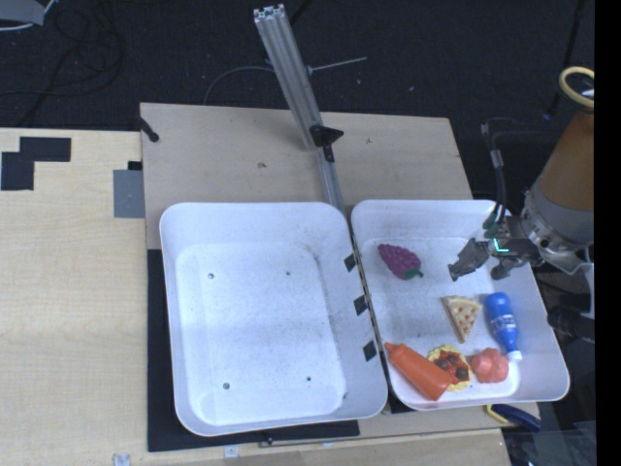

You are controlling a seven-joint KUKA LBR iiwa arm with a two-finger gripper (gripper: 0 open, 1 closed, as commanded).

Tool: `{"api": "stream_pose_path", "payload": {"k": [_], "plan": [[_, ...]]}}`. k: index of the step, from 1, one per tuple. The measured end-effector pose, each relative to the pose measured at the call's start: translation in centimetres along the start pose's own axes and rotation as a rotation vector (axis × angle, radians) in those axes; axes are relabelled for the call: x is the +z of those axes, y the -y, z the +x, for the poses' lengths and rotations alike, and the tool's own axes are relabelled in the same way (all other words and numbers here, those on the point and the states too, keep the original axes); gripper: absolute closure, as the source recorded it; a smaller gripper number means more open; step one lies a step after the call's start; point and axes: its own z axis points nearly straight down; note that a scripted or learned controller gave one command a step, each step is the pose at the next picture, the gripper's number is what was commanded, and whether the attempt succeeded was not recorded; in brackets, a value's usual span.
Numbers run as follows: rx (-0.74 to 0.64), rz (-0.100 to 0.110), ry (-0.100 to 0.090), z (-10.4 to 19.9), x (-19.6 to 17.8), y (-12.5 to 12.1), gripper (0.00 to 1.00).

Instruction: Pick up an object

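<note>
My gripper (482, 263) hangs over the right bin (427, 219), its dark fingers spread open with nothing between them. A purple grape bunch (399, 259) lies to its left. Just below the gripper sits a pizza slice (463, 316), and beside that a blue bottle (502, 323). Along the bin's front edge lie an orange carrot (418, 370), a small yellow and red food piece (450, 364) and a red tomato-like item (490, 366).
The left bin (254, 318) stands beside the right one, with black clips (360, 304) along the shared wall. A metal rail (296, 76) runs from the back toward the bins. The arm's grey body (568, 197) is at the right.
</note>
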Motion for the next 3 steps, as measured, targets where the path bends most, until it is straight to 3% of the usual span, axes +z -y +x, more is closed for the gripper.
{"api": "stream_pose_path", "payload": {"k": [1, 3], "plan": [[0.0, 0.0, 0.0, 0.0, 0.0, 0.0, 0.0], [0.0, 0.005, -0.001, -1.0, 10.1, -0.1, 0.0]]}}
